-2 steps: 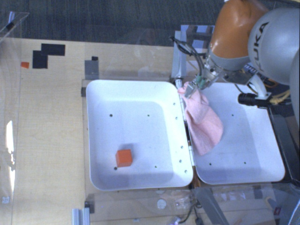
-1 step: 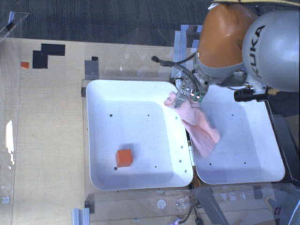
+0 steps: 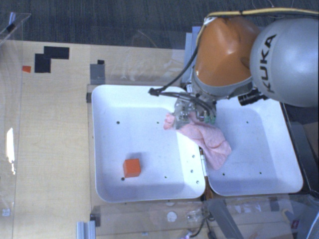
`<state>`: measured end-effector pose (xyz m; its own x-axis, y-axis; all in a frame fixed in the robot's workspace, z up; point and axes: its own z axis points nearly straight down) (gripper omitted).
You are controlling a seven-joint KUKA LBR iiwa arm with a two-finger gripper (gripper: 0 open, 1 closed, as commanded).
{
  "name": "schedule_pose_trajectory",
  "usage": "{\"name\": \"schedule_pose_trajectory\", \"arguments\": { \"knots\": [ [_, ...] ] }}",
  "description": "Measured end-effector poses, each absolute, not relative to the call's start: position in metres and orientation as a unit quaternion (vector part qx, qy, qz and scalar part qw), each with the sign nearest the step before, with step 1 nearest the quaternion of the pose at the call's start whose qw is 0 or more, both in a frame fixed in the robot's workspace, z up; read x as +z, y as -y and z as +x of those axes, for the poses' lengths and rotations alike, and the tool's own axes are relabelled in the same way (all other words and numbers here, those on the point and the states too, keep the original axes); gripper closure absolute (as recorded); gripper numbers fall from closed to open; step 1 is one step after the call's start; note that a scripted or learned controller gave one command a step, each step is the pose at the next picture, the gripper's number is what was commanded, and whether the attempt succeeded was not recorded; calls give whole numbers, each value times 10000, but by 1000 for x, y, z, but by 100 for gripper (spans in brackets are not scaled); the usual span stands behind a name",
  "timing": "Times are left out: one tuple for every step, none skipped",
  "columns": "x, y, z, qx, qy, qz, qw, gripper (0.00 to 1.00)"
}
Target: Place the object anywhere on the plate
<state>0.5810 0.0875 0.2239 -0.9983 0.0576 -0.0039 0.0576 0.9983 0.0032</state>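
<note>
In the camera view, the gripper (image 3: 195, 114) hangs over the seam between the two white bins, and a pink cloth (image 3: 208, 139) droops from just beneath it, trailing down and to the right across the divider into the right bin (image 3: 259, 148). The cloth's upper edge is bunched right at the gripper, so it looks pinched there, though the view cannot tell for certain how the gripper's tips stand. An orange cube (image 3: 132, 167) sits alone low in the left bin (image 3: 129, 128), well apart from the arm. No plate can be made out. The step appears to be carrying the cloth; the next move calls for finding the target and lowering over it.
</note>
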Motion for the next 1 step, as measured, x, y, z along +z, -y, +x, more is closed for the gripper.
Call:
{"name": "schedule_pose_trajectory", "arguments": {
  "knots": [
    [224, -87, 581, 15, -9996, 291, 21, 0]
  ]
}}
